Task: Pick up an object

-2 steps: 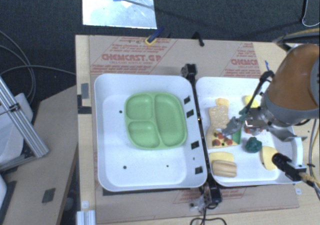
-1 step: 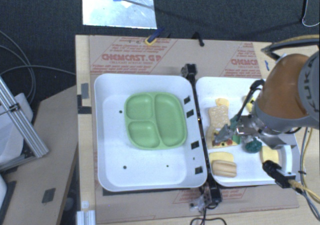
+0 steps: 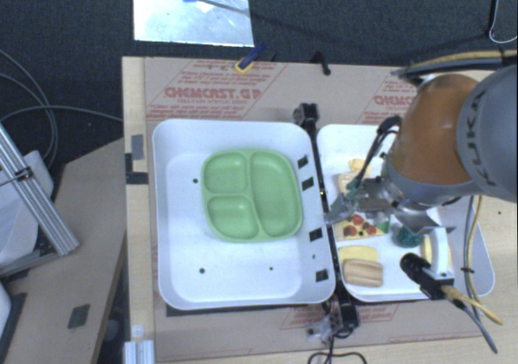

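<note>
At the far left of the tabletop (image 3: 97, 192), the left bin (image 3: 174, 273) is seen to carry a green divided plate (image 3: 249, 195), lying flat and well apart from the arm. Past the black divider (image 3: 317, 192), the right bin (image 3: 477, 273) is crowded with small toy foods. A pizza slice (image 3: 360, 230) with red dots is seen just below and to the left of the wrist, a yellow piece (image 3: 360, 253) and a hot dog bun (image 3: 363, 273) nearer the front rim, the bun's long axis running left to right. The arm (image 3: 441, 136) is hung over the bin's middle. The jaws (image 3: 366, 196) are hidden by the wrist hardware, so their opening cannot be told, and nothing is seen held. The pizza slice is judged the nearest candidate, lying just toward the front-left of the jaws.
</note>
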